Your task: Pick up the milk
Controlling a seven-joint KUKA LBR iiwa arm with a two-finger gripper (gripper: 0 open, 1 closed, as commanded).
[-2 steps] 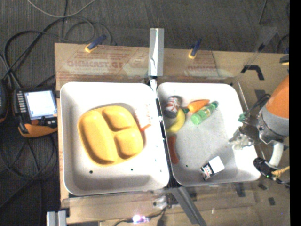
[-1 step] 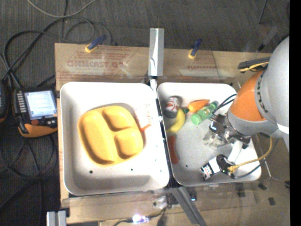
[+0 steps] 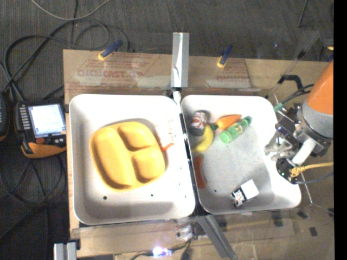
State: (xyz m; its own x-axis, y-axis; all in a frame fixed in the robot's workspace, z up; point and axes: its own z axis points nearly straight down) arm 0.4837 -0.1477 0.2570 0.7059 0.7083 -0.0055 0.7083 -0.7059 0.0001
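Observation:
The milk (image 3: pixel 245 192) is a small white carton with dark print, lying on its side near the front of the right bin (image 3: pixel 271 110). My gripper (image 3: pixel 277 149) hangs over that bin's right rim, up and to the right of the milk and well apart from it. Nothing shows between it and the carton. The arm's grey wrist and orange band (image 3: pixel 321 93) rise behind it at the right edge.
At the back left of the right bin lie a can (image 3: pixel 198 120), a carrot (image 3: pixel 228 121), a green bottle (image 3: pixel 236 129) and a banana (image 3: pixel 205 139). A brown sausage (image 3: pixel 199 173) lies along its left wall. The left bin (image 3: pixel 81 199) holds a yellow divided plate (image 3: pixel 127 153).

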